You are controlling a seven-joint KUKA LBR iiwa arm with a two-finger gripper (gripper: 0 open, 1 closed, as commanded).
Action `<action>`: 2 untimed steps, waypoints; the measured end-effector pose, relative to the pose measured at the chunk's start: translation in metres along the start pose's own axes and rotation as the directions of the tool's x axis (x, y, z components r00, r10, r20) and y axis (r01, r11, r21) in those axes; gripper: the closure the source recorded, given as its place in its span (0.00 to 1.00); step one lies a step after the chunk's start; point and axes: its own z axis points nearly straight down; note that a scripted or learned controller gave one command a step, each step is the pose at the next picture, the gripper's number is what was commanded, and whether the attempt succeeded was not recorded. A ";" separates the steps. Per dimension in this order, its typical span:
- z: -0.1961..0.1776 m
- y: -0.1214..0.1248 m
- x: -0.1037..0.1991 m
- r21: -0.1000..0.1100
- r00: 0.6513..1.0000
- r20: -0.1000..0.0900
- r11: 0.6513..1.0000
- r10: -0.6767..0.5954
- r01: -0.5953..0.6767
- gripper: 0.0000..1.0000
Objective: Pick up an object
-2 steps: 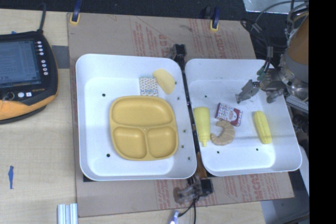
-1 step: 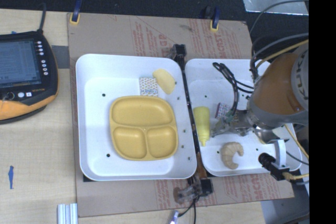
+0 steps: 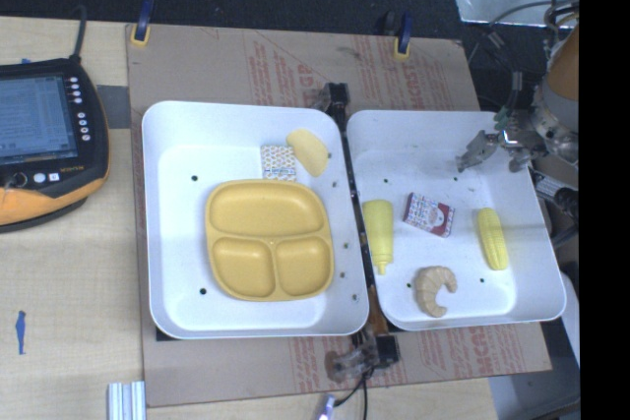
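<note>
1. Objects to pick lie in two white bins; nothing is in the pincer (image 3: 479, 152), which hangs over the upper part of the right bin (image 3: 394, 128) with its fingers spread and nothing between them.
2. Nearest candidates are the small red-and-white packet (image 3: 429, 213) at the bin's middle and the corn cob (image 3: 492, 238) toward its right side, both well apart from the pincer.
3. A yellow squeeze bottle (image 3: 378, 233) lies close along the bin's left wall, and a croissant (image 3: 434, 289) rests near the front.
4. Likely trouble: the flat packet may slide under closing fingers, the rounded corn may roll away, and the bottle sits so near the wall that a finger could strike the rim.
5. The left bin (image 3: 167, 211) holds a yellow divided tray (image 3: 268, 238), with a patterned packet (image 3: 279, 162) and a pale yellow piece (image 3: 309, 151) just behind it.
6. A tablet controller (image 3: 44, 138) rests on the surface (image 3: 79, 310) at far left.
</note>
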 end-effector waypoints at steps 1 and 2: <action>-0.018 -0.043 0.001 0.003 1.000 -0.002 1.000 0.000 0.000 0.00; 0.064 -0.045 0.001 -0.004 1.000 0.000 1.000 0.000 0.000 0.00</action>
